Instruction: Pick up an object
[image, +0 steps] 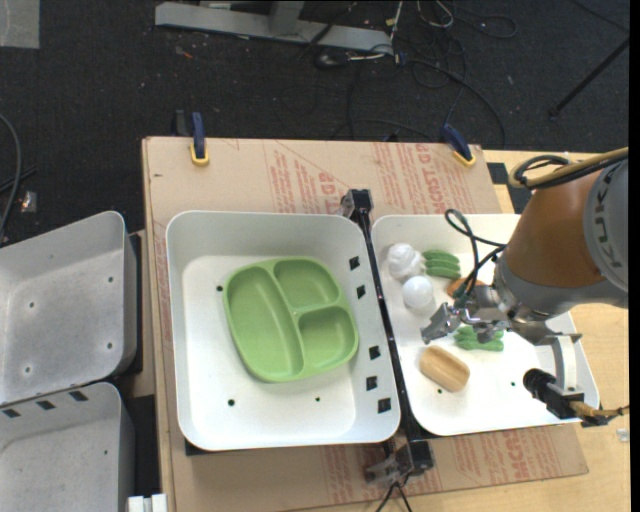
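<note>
Arm (570, 250) cut off at frame's right edge; it hides part of right bin (480, 415). End effector (455, 320) fingers too small to read.

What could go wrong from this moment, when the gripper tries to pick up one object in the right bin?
1. The gripper hangs among crowded things: a white ball, a tan block and a green piece. It may knock one aside instead of grasping it.
2. The white ball is round, so it could roll away when touched.
3. The arm hides part of the right bin, so something beneath it could be struck unseen.
</note>
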